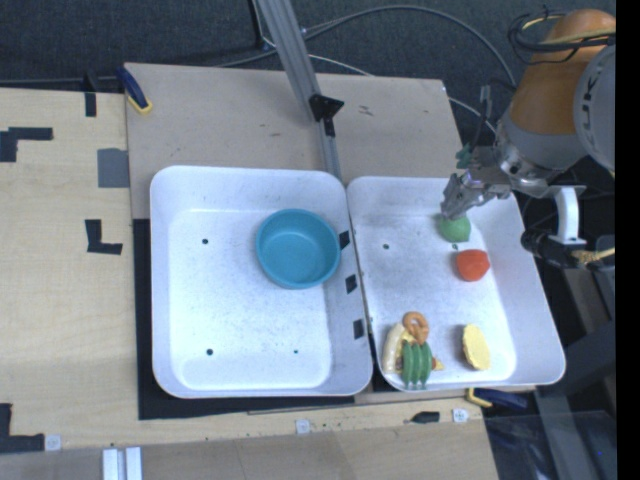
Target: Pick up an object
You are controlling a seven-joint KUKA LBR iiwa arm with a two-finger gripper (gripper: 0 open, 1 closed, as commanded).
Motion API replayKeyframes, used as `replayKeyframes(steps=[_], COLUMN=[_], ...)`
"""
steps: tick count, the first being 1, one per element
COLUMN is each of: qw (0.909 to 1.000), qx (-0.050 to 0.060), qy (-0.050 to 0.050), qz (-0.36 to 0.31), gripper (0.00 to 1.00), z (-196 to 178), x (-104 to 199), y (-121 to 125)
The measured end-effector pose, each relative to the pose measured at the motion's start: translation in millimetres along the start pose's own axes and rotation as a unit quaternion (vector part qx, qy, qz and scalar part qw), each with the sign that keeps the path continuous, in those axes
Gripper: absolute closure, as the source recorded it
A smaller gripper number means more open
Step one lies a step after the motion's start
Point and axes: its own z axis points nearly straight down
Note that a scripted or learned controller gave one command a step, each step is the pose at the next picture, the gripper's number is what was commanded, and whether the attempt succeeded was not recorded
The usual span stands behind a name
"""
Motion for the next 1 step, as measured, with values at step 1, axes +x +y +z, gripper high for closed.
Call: replayKeyframes(steps=[1], qw=[1.0], qx=[0.001], qy=[0.0], qz=[-0.002], gripper=[1.0], z=[-4.8], x=[47.9], y=[-13.7])
